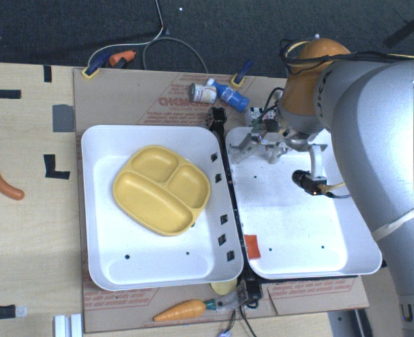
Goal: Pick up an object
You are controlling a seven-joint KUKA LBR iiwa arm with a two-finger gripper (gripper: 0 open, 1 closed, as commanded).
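1. The yellow divided plate [163, 188] lies flat in the left bin [95, 209], turned at an angle, its three compartments facing up.
2. It looks like smooth moulded plastic with rounded corners and raised ridges between the wells. Both bins are shallow, glossy white trays; the right bin [298, 237] has a small orange tag [251, 246] near its inner edge.
3. My gripper [266, 144] sits low over the far left corner of the right bin, well apart from the plate. I cannot tell how far it is open, and I see nothing held in it.
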